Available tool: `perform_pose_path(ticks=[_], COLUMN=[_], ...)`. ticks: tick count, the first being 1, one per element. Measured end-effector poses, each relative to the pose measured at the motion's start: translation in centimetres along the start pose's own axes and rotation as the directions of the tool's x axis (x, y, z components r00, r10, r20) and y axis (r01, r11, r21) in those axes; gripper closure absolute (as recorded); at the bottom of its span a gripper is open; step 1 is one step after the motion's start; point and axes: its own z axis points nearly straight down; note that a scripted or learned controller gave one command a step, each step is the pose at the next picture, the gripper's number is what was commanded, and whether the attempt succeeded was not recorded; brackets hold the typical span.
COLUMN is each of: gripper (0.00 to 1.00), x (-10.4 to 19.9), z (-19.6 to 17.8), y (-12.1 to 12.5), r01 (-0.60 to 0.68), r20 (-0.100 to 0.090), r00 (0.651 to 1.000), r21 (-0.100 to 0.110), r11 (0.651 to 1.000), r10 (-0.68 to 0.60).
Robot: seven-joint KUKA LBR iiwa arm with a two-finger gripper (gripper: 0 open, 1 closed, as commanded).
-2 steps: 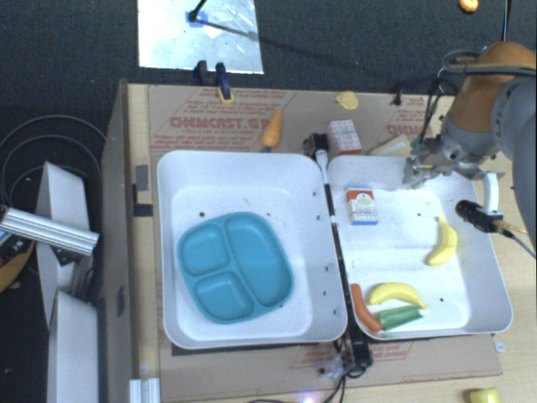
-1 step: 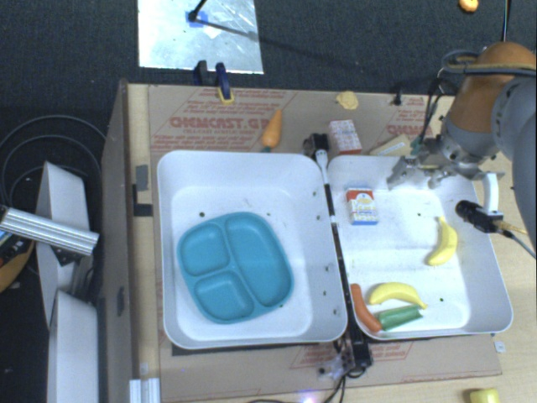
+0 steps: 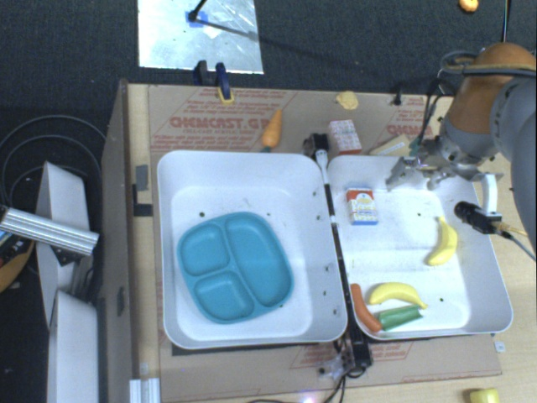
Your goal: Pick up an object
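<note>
I see the gripper [image 3: 411, 173] upper right over the right bin [image 3: 482, 309], can't tell finger state, box [image 3: 362, 206] nearby.

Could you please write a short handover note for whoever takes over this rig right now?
End effector: over the far edge of the right bin, with nothing seen in it.
Right bin: small red, white and blue box at the far left; one banana near the right wall; second banana, green piece and orange carrot-like piece along the near wall.
Left bin: blue divided tray.
Done: nothing picked so far.
Left: choose an object, descend, grasp and lift; the box looks nearest.
</note>
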Motion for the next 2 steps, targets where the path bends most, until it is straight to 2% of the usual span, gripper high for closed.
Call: perform_pose_path(ticks=[1, 2], gripper=[0.00, 0.00], x=[-3.4, -3.4], z=[2.4, 2.4], y=[0.0, -1.5], r01=[-0.003, -0.003], r20=[-0.004, 0.000], r00=[1.000, 1.000], r21=[0.003, 0.001], r11=[1.000, 1.000], r10=[0.003, 0.003])
